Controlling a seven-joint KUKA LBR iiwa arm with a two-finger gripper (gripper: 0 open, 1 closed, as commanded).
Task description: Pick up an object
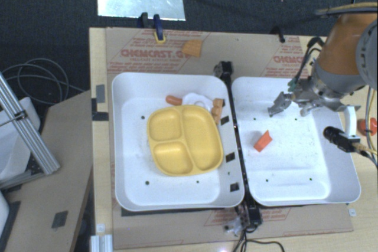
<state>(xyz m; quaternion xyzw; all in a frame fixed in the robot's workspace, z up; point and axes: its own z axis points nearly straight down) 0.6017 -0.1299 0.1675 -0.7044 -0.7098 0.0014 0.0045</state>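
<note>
A small orange block [263, 140] lies in the right bin [295, 186], left of its middle. My gripper [292, 108] hovers over the bin's back part, up and to the right of the block, and stands open with nothing between its fingers. The left bin [130, 127] holds a yellow divided plate [183, 140]. Behind the plate lie an orange sausage-shaped piece [173, 100], a white piece [196, 100] and a tan block [218, 108].
A black part with cable [339, 137] hangs over the right bin's right rim. A tan piece [192, 47] and a blue-yellow clamp [157, 26] sit on the board behind the bins. Black clips [224, 69] join the bins along the divide.
</note>
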